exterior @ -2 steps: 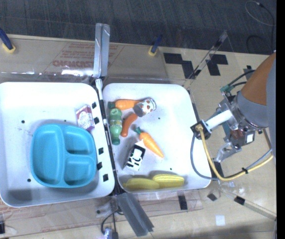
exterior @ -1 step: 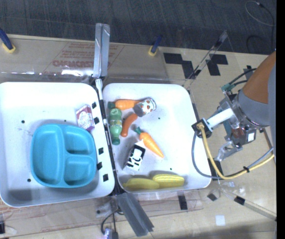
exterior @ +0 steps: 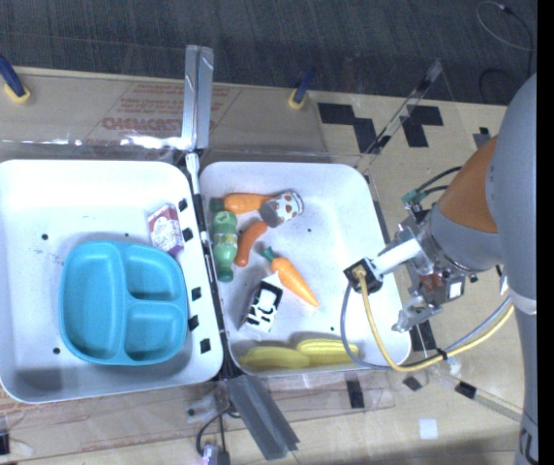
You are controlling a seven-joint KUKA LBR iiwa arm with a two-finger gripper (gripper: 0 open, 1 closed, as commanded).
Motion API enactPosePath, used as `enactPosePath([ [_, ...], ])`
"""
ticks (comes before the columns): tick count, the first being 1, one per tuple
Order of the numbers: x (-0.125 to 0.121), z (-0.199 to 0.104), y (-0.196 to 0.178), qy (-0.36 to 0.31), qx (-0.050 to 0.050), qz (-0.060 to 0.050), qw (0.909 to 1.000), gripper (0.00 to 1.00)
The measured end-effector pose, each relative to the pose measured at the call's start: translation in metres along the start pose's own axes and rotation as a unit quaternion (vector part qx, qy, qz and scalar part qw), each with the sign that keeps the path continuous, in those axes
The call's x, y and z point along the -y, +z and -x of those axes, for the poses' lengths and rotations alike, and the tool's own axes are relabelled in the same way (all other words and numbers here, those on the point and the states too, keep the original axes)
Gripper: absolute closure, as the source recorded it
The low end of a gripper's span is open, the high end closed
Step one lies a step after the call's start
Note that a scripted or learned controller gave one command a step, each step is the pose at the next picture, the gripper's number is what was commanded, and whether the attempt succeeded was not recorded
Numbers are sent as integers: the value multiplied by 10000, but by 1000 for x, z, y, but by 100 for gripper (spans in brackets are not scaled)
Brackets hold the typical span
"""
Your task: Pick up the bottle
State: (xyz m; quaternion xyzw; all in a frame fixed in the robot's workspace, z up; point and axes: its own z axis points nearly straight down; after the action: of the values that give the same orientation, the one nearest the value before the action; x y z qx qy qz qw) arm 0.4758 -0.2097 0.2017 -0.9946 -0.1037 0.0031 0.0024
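The left bin (exterior: 6,260) holds a blue tray (exterior: 122,303) in its middle. A small packet (exterior: 165,228) lies by that bin's right wall, and its label is too small to read. The green bottle (exterior: 224,243) lies in the right bin (exterior: 354,201), tight against its left wall. One carrot (exterior: 243,202) lies by the bottle's far end and a second carrot (exterior: 251,243) lies just beside it. A black-and-white card (exterior: 265,306) sits nearer the front wall, by the yellow bananas (exterior: 301,355). The bin's right side has open room. The claw (exterior: 420,303) hangs past the bin's right wall, and whether it is open or closed cannot be told.
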Motion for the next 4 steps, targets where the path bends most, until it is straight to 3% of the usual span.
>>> enactPosePath([
  [1,5,-1,57,-7,0,0,10000,0],
  [2,0,-1,-56,-9,-19,11,10000,0],
  [3,-1,-1,-69,-1,-18,13,10000,0],
  [4,59,-13,-85,-10,-16,5,10000,0],
])
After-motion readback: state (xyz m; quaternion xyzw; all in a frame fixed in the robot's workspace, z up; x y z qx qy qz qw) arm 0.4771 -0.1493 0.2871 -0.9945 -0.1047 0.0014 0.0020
